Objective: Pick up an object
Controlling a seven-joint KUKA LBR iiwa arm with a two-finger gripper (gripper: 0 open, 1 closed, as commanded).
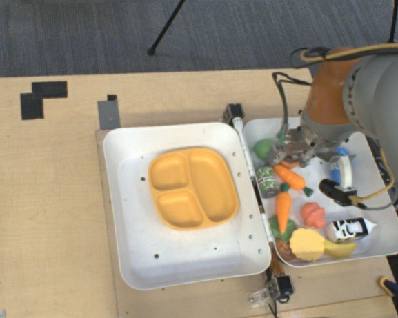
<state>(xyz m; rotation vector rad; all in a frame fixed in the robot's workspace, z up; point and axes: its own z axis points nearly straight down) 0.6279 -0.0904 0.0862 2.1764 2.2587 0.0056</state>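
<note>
Camera view from above shows the gripper low over the rear left part of the right bin, at the end of the grey arm with its orange band. Whether the claw is apart or together cannot be told: its tip is a dark tangle of metal seen from above, and nothing can be seen clamped in it. The upper carrot lies just in front of the claw, slanted, one end at or under the claw's edge and its green top pointing toward the bin's middle; whether they touch is unclear. Left of the claw sits a green ball, partly hidden by it, and a green-and-white can rests against the bin's left wall beside the carrot. A lower carrot lies nearer the front, with a pink toy to its right. At the front a yellow lemon overlaps a banana, next to a black-and-white carton. A blue-and-white item by the arm is too partly covered to identify. The left bin holds an orange divided plate.
</note>
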